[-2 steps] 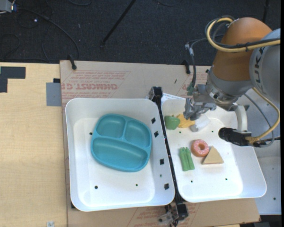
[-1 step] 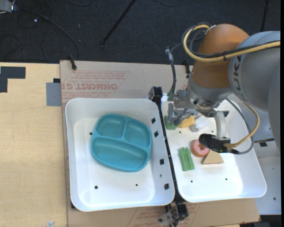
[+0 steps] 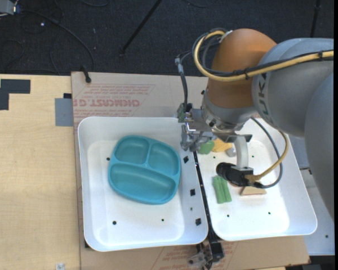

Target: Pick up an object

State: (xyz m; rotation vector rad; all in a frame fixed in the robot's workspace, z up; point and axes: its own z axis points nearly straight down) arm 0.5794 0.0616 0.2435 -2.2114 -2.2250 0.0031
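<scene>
We see the tool (image 3: 192, 140) at the far left of the right bin (image 3: 293, 221), by the wall it shares with the left bin (image 3: 96, 221). We cannot tell whether it is clenched or released. A yellow object (image 3: 220, 146) lies near the tool. Closer to us, a green block (image 3: 221, 189) lies near a tan piece (image 3: 253, 192). A teal divided plate (image 3: 145, 169) rests in the left bin.

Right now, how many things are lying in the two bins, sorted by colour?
Teal: 1, divided plate, left bin.
Green: 1, block, right bin.
Yellow-green: 1, lump half hidden under the arm, right bin.
Tan: 1, flat piece, right bin.
Total: 4 that can be made out.
</scene>
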